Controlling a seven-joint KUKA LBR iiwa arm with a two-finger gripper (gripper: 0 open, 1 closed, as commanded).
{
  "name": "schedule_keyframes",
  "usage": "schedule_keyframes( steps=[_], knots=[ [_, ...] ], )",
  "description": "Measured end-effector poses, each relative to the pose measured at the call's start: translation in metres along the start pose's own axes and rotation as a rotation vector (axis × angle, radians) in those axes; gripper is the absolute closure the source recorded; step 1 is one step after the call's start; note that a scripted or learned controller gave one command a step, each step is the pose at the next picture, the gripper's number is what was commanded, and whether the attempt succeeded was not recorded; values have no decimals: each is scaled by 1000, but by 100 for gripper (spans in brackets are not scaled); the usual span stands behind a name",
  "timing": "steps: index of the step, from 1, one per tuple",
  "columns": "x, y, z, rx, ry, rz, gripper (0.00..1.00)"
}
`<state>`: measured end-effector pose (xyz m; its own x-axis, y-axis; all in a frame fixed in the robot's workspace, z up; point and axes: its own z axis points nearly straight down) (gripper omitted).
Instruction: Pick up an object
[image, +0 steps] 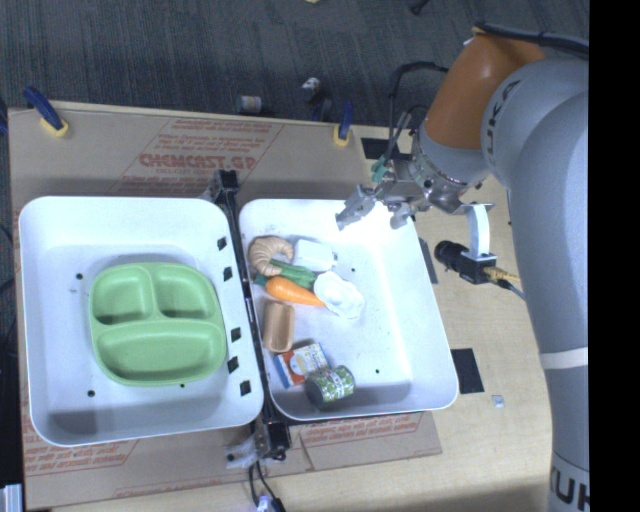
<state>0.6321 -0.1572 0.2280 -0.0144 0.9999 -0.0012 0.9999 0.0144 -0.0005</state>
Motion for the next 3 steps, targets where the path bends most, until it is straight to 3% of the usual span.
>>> schedule_keyframes(
  steps=[1,2,3],
  knots=[
    [0,1,-11,-2,-1,-6,100],
    [1,1,-10,-1,-1,-8,0],
    [57,25,125,-3,-1,10,0]
  ],
)
